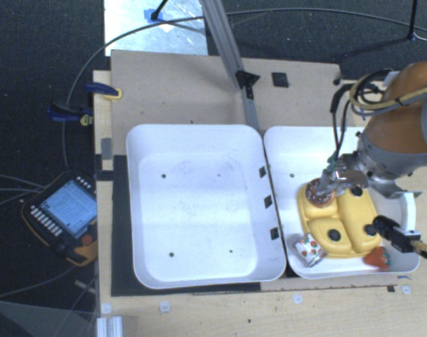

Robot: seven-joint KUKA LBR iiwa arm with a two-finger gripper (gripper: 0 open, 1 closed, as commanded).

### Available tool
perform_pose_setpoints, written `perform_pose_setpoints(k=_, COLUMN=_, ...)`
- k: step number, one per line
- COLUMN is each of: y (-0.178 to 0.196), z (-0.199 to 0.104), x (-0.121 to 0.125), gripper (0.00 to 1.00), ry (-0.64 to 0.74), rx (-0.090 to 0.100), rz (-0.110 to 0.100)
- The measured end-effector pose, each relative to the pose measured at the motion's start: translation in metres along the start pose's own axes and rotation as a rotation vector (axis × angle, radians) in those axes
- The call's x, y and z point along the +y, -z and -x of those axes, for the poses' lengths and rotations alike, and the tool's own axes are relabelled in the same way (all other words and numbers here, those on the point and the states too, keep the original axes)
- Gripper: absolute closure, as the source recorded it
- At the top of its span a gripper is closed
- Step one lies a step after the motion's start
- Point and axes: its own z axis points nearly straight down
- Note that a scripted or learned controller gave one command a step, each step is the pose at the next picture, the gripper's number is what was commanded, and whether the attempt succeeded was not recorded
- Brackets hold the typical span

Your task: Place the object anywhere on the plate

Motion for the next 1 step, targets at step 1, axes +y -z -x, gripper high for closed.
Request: perform_pose_setpoints(k=1, y=0.0270, z=-0.0001, x=0.0013, gripper=1.00, ry=0.000, rx=0.000, rz=-0.001)
